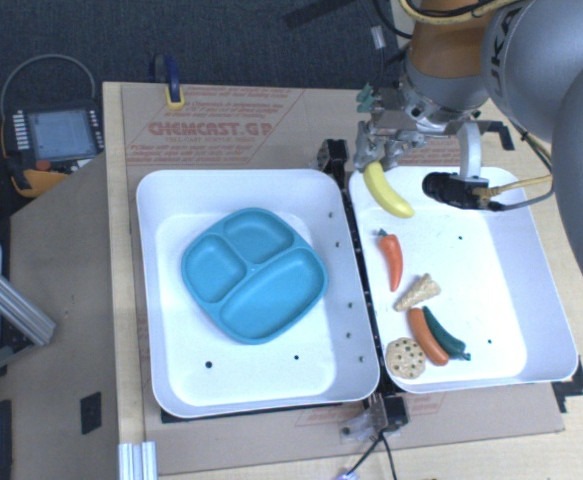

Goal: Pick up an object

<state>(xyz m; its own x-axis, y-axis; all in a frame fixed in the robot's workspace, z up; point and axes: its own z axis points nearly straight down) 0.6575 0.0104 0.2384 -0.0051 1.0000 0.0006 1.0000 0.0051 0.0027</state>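
Arm: you had the grey arm reaching in from 3 o'clock, its orange band at the 1 o'clock corner of the view.
Gripper: your gripper (379, 153) sat over the 11 o'clock corner of the right bin (511, 298), just above the banana's upper end.
Jaws: you could not tell from this view whether they were apart, together or clamped on anything.
Banana: the yellow banana (389, 192) lay in that same 11 o'clock corner, close to the wall shared with the left bin (171, 338).
Banana axis: its long axis ran from 11 o'clock to 5 o'clock, one tip under your gripper, the other pointing into the bin.
Chili: a red chili (393, 260) lay at 6 o'clock of the banana, long axis near 12 to 6.
Wedge: a pale wedge (418, 291) lay just past the chili, toward 5 o'clock.
Sausage: an orange sausage (427, 334) lay touching a dark green piece (447, 336), both slanting 11 to 5.
Cookie: a round cookie (405, 357) sat at the bin's 7 o'clock corner.
Plate: a blue divided plate (254, 273) lay in the middle of the left bin.
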